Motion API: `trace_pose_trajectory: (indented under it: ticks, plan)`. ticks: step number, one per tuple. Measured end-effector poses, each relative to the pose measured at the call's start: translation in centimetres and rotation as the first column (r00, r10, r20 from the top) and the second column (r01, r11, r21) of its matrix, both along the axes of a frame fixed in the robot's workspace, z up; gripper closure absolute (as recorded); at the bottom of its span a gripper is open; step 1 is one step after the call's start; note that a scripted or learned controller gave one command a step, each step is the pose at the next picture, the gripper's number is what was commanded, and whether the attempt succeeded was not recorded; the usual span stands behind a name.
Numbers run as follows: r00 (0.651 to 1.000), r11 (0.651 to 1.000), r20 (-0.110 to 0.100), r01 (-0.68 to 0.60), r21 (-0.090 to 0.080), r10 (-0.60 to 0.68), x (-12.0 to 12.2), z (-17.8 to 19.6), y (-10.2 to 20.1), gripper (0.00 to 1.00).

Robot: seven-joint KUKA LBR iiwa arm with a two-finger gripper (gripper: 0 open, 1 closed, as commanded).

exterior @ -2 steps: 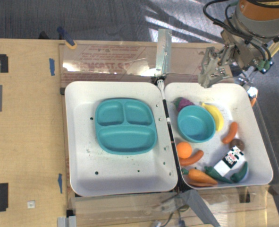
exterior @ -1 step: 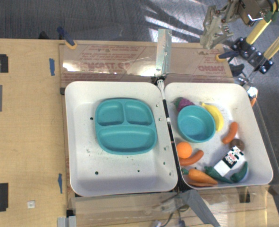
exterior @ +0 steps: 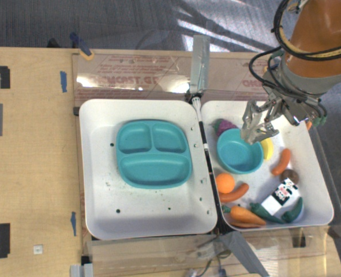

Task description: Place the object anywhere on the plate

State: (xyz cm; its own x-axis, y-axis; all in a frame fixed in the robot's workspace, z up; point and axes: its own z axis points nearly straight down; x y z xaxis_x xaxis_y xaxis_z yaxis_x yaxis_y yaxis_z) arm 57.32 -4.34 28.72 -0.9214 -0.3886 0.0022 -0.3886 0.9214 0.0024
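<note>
A teal divided plate lies in the left bin, with nothing on it. My gripper hangs in the right bin, over the far right rim of a teal bowl. Its fingers stand apart, and I see nothing between them. Around the bowl lie a purple toy, a yellow toy, an orange ball and an orange sausage-shaped piece.
Nearer the front of the right bin lie a carrot, another orange piece, a black-and-white carton and a green toy. A raised divider separates the two bins. The arm's grey and orange body looms over the right bin's far corner.
</note>
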Motion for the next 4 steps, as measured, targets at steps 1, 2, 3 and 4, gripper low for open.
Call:
trace_pose_trajectory:
  ticks: [1, 2, 3, 4]
  plan:
    - [1.000, 1.000, 0.016, -0.022, 0.000, 0.022, 9.2, 6.9, 2.8, 1.00]
    - [0.970, 0.970, 0.007, -0.243, -0.001, 0.243, 5.3, -0.2, -2.6, 1.00]
    - [0.965, 0.965, 0.022, -0.261, -0.006, 0.261, 9.5, 10.1, -0.7, 1.00]
    - [0.762, 0.762, 0.002, -0.647, 0.003, 0.647, 2.6, -4.0, -0.2, 1.00]
